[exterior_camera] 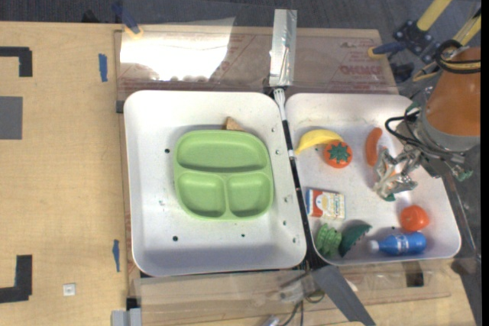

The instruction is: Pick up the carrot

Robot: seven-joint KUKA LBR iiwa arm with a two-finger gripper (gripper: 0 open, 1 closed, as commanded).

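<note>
I am watching the grey arm with its orange band reaching in from the right, and its two-finger metal gripper (394,178) is hanging over the right-hand shallow white bin (447,248). The slim orange-red toy carrot (373,146) is lying in the upper middle part of that bin, just beside the gripper, up and slightly to the left of it in the camera view. Its long axis is running nearly straight up and down the picture, tilted only a little, so I am judging that the fingers will have to straddle it across its narrow width, closing roughly left to right.

I am not able to make out how far apart the gripper is standing; the metalwork there is too cluttered and glinting to read, and I am seeing nothing held in it.

Left of the carrot, a round orange-red toy tomato with a green top (337,154) is sitting close by, with a curved yellow toy banana (318,140) touching or nearly touching it on the upper left. Below the gripper a small orange ball-shaped fruit (413,218) is resting, and a blue toy bottle (401,244) is lying near the bin's lower edge.

I am judging the coming move as a short shift up and leftward before descending, keeping clear of the tomato.
</note>
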